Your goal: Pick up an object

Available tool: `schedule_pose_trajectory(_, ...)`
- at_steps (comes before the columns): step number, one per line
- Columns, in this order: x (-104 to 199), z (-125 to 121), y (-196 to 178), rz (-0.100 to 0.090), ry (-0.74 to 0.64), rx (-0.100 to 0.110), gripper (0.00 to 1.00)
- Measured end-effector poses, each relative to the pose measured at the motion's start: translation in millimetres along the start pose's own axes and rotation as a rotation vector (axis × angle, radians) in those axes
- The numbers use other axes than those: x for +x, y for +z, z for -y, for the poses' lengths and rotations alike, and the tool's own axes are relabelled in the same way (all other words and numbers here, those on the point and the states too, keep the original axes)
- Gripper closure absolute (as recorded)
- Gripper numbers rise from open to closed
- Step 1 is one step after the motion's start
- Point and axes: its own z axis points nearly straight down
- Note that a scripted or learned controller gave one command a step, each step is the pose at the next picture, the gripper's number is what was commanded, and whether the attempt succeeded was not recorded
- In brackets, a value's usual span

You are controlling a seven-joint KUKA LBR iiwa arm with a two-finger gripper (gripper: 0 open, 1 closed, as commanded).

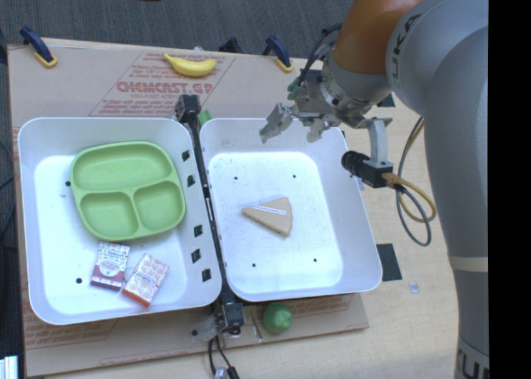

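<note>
- The jaws of the metal two-finger gripper [297,123] stand spread apart with nothing between them, hanging over the far rim of the right-hand shallow white bin [353,220], at about twelve o'clock from that bin's middle.
- The likeliest thing to take is the tan, wedge-shaped toy sandwich slice [270,216], lying flat near the centre of the right bin, at roughly six o'clock from the gripper and well apart from it.
- It looks light and stiff, probably moulded plastic, so it should neither sag nor crush; the smooth faces may slip.
- Its low, flat lie leaves little height to catch. I would judge the two long straight edges the best hold, fingers closing across the wedge near its wide end.
- In the left bin [33,228], a pale green divided plastic tray [124,187] sits at the middle, with two small printed packets [129,272] at six o'clock from it.
</note>
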Motion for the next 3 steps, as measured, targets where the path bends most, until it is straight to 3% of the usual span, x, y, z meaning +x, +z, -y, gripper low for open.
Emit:
schedule_pose_trajectory(1,-63,30,106,0.001,0.0,0.002,0.0)
schedule_pose_trajectory(2,-90,-22,154,-0.001,-0.001,0.0,0.0)
schedule_pose_trajectory(3,-96,-29,135,-0.002,-0.002,-0.002,0.0)
